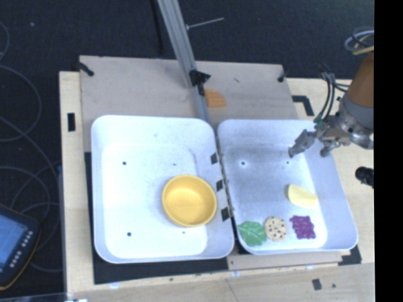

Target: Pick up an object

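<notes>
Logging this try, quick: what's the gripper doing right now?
Gripper: open, holding nothing, over the right bin's far right edge.

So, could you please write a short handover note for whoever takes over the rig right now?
Gripper: open, holding nothing, above the upper right edge of the right bin.
Right bin: yellow lemon-shaped piece near the right wall; green leafy piece, cookie and purple grape bunch in a row along the front wall.
Left bin: yellow bowl near its front right corner.
Done: nothing picked yet.
Left: descend on one object, close, lift. The lemon-shaped piece looks nearest.
</notes>
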Robot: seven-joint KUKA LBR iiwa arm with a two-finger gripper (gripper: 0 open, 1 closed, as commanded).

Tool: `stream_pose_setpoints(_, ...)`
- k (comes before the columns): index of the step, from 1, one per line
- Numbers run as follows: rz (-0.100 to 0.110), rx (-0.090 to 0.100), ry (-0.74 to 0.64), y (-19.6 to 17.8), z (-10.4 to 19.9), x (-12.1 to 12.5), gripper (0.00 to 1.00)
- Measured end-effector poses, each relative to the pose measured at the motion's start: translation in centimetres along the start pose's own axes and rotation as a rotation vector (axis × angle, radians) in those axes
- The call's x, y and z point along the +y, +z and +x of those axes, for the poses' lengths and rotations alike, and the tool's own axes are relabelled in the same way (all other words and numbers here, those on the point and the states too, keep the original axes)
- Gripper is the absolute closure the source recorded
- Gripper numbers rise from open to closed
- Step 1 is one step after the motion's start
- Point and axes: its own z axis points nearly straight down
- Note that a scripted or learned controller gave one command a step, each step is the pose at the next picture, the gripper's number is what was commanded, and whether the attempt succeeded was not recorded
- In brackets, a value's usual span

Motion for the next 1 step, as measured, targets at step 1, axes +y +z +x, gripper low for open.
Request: stream_pose_setpoints(1, 0.0, -0.001, -0.001, 0.0, -0.01, -0.01, 0.0)
